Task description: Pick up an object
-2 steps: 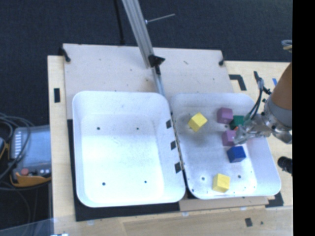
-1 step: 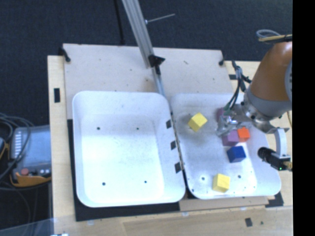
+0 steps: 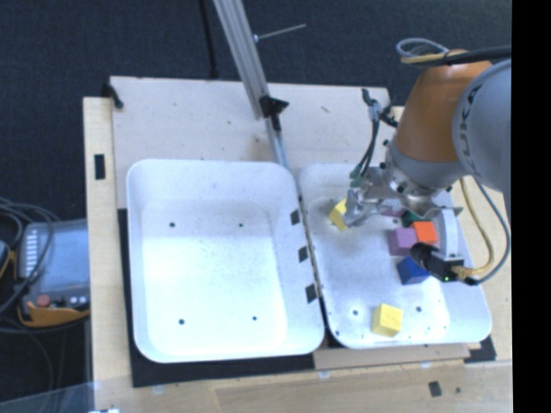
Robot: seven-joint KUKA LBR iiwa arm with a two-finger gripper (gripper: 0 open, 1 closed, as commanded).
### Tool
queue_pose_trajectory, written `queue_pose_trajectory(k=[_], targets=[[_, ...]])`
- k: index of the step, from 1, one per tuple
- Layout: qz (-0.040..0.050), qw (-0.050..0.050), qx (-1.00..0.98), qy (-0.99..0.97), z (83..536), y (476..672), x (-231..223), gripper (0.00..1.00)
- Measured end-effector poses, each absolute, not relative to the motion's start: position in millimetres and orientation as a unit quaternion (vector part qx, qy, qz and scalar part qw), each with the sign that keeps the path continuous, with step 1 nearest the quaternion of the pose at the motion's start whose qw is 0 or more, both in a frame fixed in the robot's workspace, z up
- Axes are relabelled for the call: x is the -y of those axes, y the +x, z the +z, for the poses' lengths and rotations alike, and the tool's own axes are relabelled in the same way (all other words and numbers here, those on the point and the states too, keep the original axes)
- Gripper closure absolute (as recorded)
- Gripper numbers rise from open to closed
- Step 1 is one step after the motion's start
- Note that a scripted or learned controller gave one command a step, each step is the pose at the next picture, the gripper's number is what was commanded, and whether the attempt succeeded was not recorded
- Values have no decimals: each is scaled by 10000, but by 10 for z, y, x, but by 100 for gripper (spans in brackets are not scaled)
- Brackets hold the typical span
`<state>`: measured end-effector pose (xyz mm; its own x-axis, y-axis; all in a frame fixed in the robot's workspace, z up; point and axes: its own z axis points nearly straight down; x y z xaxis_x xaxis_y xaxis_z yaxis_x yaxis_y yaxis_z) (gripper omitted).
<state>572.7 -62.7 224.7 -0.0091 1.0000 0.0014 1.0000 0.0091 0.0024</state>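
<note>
My gripper (image 3: pixel 360 206) hangs low over the upper middle of the right bin (image 3: pixel 344 269), reaching in from the right. A small yellow block (image 3: pixel 337 215) sits right at its left tip, touching or nearly so; whether it is gripped I cannot tell. A purple block (image 3: pixel 400 240) and an orange block (image 3: pixel 425 230) lie just right of the gripper, partly under the wrist. A blue block (image 3: pixel 411 271) lies below them. A second yellow block (image 3: pixel 386 319) rests near the bin's front edge.
The left bin (image 3: pixel 215 261) adjoins the right one along a shared rim. A slanted metal rail (image 3: pixel 245 54) rises behind the bins. A grey pendant (image 3: pixel 52 269) lies off the bench at left.
</note>
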Motion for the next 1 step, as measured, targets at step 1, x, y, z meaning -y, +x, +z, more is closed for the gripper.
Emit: queue_pose_trajectory(k=[1], targets=[[10, 4, -7097, 7046, 2202, 5957, 176, 100]])
